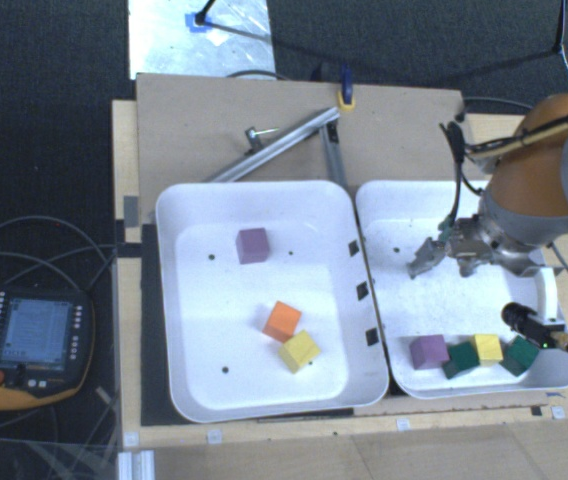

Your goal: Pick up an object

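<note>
Two white bins [264, 196] share the bench; whether the tool [432, 256] over the right bin is apart or together, I cannot tell.

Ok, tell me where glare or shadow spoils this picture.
Camera view: the foil sheet behind the bench glares brightly; both white bins, left bin and right bin, look washed out, with faint rim detail; the gripper throws a soft shadow on the right bin's floor; the blocks stay sharp.

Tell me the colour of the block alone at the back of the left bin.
Purple block, seen in the camera view.
</note>
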You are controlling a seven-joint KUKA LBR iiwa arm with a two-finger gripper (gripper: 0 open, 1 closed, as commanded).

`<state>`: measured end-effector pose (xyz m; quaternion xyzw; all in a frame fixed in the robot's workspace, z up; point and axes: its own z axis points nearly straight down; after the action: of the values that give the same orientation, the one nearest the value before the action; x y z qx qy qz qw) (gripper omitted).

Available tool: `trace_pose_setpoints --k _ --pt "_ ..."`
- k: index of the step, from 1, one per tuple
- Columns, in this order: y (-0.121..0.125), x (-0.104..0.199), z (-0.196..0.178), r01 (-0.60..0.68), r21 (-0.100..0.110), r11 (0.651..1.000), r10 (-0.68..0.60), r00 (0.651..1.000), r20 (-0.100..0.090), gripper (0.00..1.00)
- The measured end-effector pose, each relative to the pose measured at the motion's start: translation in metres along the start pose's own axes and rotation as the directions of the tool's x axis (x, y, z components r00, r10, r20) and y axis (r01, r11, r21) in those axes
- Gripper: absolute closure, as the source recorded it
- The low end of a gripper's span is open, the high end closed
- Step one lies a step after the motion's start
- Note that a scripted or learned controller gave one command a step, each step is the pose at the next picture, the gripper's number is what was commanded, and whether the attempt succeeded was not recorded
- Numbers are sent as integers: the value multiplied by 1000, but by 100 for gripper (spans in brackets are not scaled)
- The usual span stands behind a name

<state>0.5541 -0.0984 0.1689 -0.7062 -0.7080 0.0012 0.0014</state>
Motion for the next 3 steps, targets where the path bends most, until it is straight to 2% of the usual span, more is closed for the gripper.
trace_pose_setpoints --k 1,2,3 --pt "1 9 58 1 1 1000 -1 1000 -1 0" --pt "1 9 80 0 -2 1000 0 1000 0 0" --pt "2 9 68 2 -7 1000 -2 1000 0 100"
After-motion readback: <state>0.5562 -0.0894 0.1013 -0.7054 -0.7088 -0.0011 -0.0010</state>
